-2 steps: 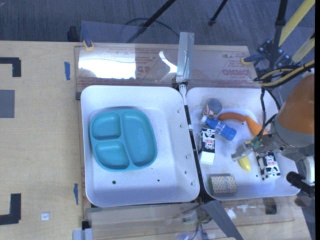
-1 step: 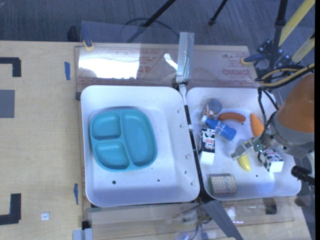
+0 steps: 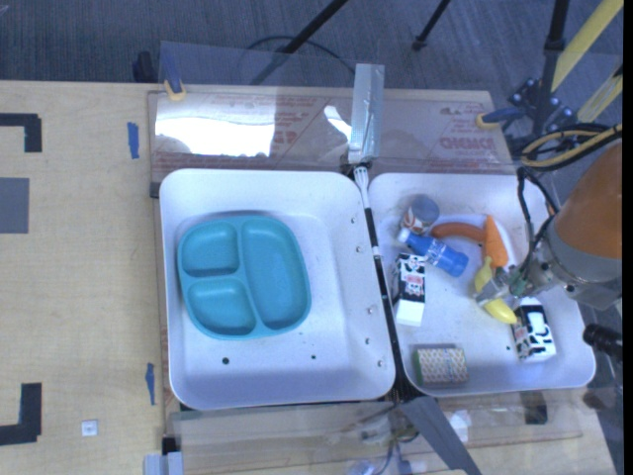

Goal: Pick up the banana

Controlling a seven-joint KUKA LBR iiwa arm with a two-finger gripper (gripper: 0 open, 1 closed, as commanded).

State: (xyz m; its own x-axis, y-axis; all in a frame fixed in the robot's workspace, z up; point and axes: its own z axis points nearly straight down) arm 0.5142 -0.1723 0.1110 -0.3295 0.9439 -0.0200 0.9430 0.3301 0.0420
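We take the banana [image 3: 497, 311] as our landmark: small, yellow, in the right bin [image 3: 579, 369], near its right wall, long axis running roughly left-right with a slight tilt. The jaws [image 3: 516, 283] sit just up-right of it, almost on top; we cannot tell whether they are spread or pressed together, too blurred. So the move looks short: down and slightly left.

Crowding: a black-and-white carton [image 3: 534, 332] just right-below the banana, a yellow-green piece [image 3: 483, 277] just above it. Further left, a blue bottle [image 3: 441, 255] and a second carton [image 3: 410, 287]; beyond, an orange carrot [image 3: 473, 233]. The left bin holds a teal tray [image 3: 242, 275], well apart.
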